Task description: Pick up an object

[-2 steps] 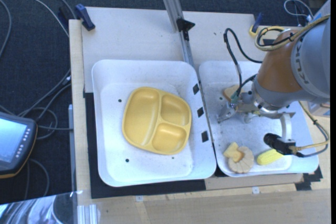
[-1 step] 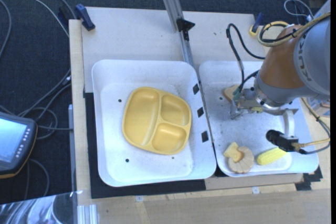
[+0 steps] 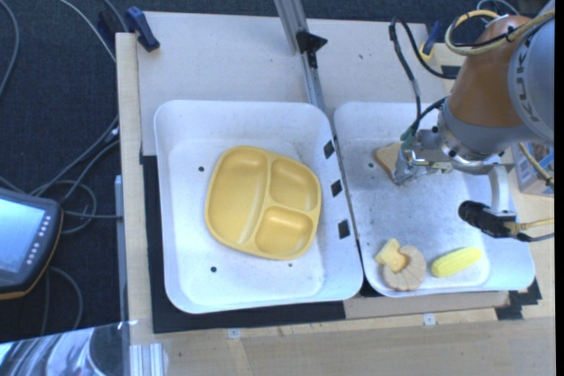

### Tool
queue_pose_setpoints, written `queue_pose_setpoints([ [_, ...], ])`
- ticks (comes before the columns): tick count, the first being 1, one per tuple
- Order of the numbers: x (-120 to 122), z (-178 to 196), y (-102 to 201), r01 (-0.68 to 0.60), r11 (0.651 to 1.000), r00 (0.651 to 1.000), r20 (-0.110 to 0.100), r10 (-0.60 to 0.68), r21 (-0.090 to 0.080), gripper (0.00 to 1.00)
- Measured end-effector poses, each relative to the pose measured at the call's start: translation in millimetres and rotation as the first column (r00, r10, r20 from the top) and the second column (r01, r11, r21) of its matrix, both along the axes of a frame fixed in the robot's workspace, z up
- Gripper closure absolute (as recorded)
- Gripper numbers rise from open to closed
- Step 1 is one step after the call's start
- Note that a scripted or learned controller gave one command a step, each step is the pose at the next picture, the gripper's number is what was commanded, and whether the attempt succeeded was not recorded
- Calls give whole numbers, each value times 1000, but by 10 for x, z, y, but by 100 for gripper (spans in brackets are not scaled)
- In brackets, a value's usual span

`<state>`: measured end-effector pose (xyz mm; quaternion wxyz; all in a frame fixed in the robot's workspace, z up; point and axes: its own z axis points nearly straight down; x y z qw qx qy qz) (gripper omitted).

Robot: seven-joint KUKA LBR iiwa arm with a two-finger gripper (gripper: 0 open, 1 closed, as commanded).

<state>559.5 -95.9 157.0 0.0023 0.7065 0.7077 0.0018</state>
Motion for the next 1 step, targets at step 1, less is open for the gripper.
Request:
queue_pose_setpoints([
  [1, -39, 470, 55, 0, 1000, 1000, 1, 0, 0, 100],
])
